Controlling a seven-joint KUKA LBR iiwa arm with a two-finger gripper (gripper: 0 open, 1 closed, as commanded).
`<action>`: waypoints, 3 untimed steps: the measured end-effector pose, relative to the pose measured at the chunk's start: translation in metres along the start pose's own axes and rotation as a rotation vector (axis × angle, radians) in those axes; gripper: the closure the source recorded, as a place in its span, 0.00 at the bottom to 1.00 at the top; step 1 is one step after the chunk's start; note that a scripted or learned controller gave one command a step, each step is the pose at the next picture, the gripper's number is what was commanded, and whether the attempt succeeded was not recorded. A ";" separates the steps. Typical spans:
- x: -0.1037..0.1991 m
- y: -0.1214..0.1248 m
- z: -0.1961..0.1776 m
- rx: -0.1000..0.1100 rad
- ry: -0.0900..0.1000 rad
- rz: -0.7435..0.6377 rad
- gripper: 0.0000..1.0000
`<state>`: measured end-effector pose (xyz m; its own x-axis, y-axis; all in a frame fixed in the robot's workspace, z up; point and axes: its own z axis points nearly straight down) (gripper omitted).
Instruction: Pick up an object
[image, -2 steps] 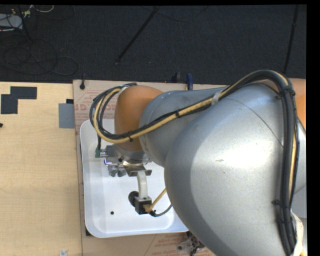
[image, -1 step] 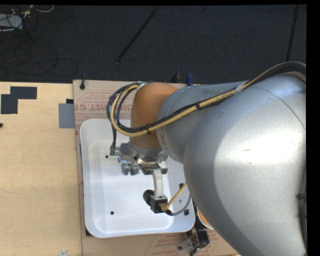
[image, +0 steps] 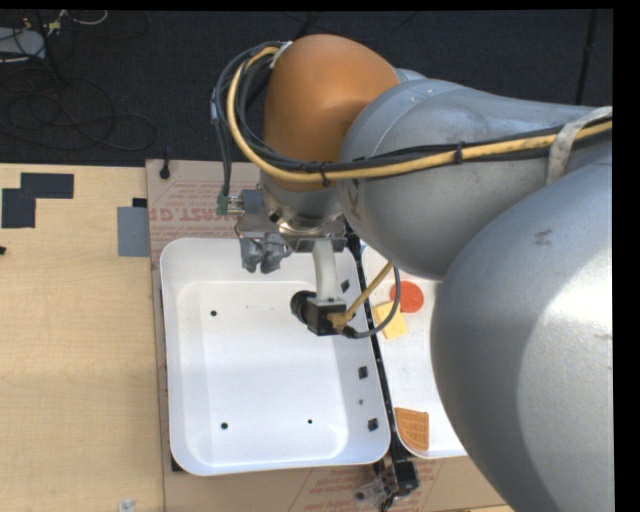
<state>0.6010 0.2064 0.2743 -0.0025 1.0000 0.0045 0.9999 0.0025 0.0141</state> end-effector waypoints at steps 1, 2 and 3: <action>0.038 -0.028 0.061 0.023 -0.006 -0.001 1.00; 0.011 -0.057 0.134 0.027 -0.009 0.004 1.00; 0.038 -0.007 0.026 0.005 -0.001 0.000 1.00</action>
<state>0.5938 0.2441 0.2487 -0.0023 1.0000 0.0035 1.0000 0.0023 0.0090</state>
